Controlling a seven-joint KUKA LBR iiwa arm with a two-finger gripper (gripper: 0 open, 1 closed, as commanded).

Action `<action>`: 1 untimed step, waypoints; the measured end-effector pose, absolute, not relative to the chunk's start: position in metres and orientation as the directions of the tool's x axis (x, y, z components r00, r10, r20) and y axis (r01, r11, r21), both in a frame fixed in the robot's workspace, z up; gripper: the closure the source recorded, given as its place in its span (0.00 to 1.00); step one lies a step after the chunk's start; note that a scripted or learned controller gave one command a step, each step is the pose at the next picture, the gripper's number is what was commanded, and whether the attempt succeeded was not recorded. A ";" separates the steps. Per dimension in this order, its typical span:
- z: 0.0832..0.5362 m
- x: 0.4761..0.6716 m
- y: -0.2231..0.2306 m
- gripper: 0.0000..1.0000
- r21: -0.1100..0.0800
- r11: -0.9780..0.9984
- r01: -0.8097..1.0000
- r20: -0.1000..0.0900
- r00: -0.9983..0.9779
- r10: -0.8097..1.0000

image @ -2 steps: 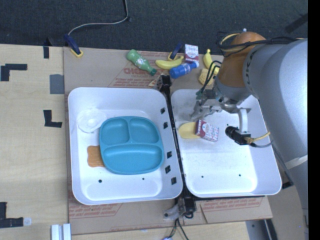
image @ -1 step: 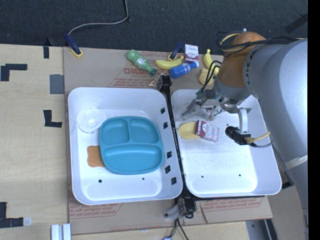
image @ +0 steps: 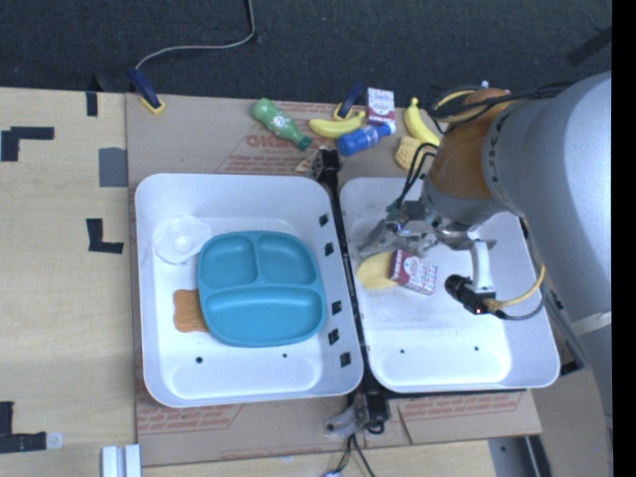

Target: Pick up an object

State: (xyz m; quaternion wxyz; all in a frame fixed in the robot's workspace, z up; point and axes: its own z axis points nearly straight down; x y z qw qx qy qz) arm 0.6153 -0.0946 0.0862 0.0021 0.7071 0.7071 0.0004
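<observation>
In the right bin (image: pixel 497 361) lie a red and white packet (image: pixel 413 271) and a pale yellow rounded object (image: pixel 372 272), touching each other near the bin's left wall. My gripper (image: pixel 401 235) hangs just behind them, at the packet's upper edge, and looks open with nothing between its fingers. The grey arm and its orange band (image: pixel 467 162) come in from the upper right and hide the back of this bin.
The left bin (image: pixel 159 366) holds a blue divided plate (image: pixel 261 288), a clear cup (image: pixel 179 238) and a tan piece (image: pixel 186 312) tucked under the plate's left edge. Behind the bins lie a green bottle (image: pixel 279 123), bananas (image: pixel 335 125), a blue bottle (image: pixel 360 140) and a small box (image: pixel 381 102).
</observation>
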 end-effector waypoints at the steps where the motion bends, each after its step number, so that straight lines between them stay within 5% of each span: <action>1: 0.086 0.612 -0.099 0.00 0.005 0.002 1.000 -0.001 -0.002 1.000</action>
